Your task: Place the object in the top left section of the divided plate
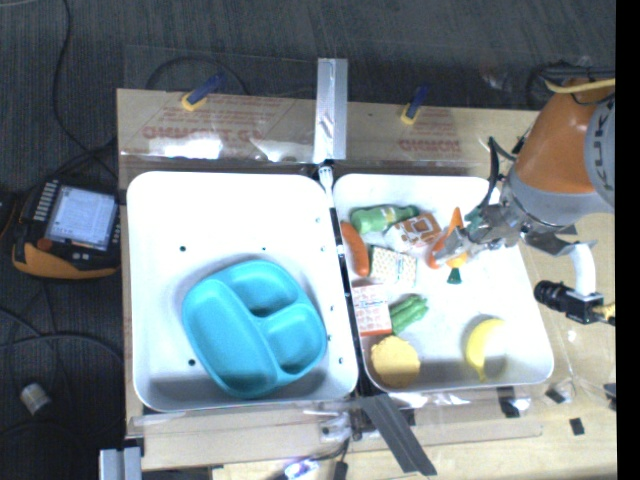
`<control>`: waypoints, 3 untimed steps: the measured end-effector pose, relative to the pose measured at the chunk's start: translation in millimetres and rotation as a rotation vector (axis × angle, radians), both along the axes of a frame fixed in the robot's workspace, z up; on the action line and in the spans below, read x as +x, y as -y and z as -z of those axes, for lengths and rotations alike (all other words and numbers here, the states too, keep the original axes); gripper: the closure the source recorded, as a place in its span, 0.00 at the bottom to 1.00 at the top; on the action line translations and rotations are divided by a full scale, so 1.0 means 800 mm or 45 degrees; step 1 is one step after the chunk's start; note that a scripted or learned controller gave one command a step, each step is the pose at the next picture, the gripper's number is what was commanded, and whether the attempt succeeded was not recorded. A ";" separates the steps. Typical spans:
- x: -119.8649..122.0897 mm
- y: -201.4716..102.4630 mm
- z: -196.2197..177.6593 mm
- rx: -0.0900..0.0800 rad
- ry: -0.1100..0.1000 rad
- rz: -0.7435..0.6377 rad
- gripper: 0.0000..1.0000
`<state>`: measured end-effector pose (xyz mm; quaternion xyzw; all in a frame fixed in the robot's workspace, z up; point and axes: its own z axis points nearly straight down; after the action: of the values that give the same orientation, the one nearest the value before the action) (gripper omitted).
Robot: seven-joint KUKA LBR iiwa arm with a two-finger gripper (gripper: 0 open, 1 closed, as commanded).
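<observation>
In the camera view, 2 white bins are seen side by side. A blue divided plate [255, 326] lies in the left bin [160, 218]. The gripper [468, 240] is lowered into the right bin [520, 308], above scattered toy food near a carrot [447, 236]; whether it is clenched or released cannot be told. A yellow banana [484, 343] rests near the bin's front right corner.

Robot lab setup. Wooden bench [260, 128] on dark carpet [100, 28], two white bins [160, 228], loose cables [40, 18], handheld control pendant [70, 223] on floor at left.
</observation>
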<state>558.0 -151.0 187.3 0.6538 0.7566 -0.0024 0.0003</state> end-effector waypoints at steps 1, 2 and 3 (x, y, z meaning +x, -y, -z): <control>-0.022 -0.068 0.059 0.008 -0.001 -0.541 1.00; -0.039 -0.061 0.106 -0.001 0.017 -0.623 1.00; -0.010 -0.141 0.005 0.006 0.002 -0.692 1.00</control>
<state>549.8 -38.5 183.3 0.4267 0.9044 -0.0001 0.0000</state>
